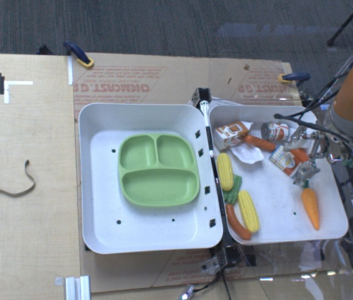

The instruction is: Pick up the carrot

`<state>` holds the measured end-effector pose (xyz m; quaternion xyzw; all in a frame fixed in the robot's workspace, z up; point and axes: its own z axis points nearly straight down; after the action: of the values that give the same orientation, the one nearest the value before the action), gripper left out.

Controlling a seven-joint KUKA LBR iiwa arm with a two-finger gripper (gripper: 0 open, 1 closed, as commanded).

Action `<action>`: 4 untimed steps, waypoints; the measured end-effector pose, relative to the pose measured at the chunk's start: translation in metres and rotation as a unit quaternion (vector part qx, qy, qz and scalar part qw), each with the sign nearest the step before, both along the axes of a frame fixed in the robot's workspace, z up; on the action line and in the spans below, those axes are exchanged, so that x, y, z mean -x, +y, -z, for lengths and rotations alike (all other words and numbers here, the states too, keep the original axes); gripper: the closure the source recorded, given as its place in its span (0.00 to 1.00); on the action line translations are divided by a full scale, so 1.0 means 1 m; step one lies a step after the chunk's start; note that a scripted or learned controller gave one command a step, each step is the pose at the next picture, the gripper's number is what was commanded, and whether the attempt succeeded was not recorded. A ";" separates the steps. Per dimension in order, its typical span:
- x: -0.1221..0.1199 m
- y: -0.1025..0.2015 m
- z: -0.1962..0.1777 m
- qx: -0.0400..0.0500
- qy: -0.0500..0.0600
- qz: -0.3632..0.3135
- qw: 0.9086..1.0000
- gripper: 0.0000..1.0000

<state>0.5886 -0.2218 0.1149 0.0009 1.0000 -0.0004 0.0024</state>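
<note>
The carrot (312, 208) lies in the right bin (276, 230), near its right wall, with its point toward the bin's near edge. The claw (305, 174) hangs just above and slightly left of the carrot's thick end, apart from it as far as the view shows. Whether the claw is apart or together cannot be told, since its metal parts blur into the clutter behind them. Nothing shows clamped in it.

The arm (351, 99) comes in from the right, its orange band over the bin's far right corner.

Also in the right bin: 2 corn cobs, one (225, 171) by the left wall and one (248, 210) nearer the front, with a green piece (233, 189) between them. A red sausage (237, 225) lies at the front left, beside the second cob. At the far side sit a small carton (232, 133), a can (275, 130) on its side, a crumpled white wrapper (248, 153) and a packet (282, 158).

The left bin (95, 167) holds a green plate (159, 169) with 3 sections, lying flat near the middle.

Both bins rest on a cardboard sheet (139, 80) on the surface (26, 124).
</note>
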 end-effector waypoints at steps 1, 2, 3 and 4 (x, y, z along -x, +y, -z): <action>0.041 0.015 0.013 0.004 -0.010 -0.022 1.000 0.00; 0.085 0.021 0.014 0.005 -0.011 -0.111 0.994 0.00; 0.081 0.024 0.003 0.006 -0.016 -0.114 0.993 1.00; 0.081 0.024 0.003 0.006 -0.016 -0.114 0.993 0.00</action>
<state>0.5079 -0.1982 0.1122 -0.1128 0.9934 -0.0062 0.0187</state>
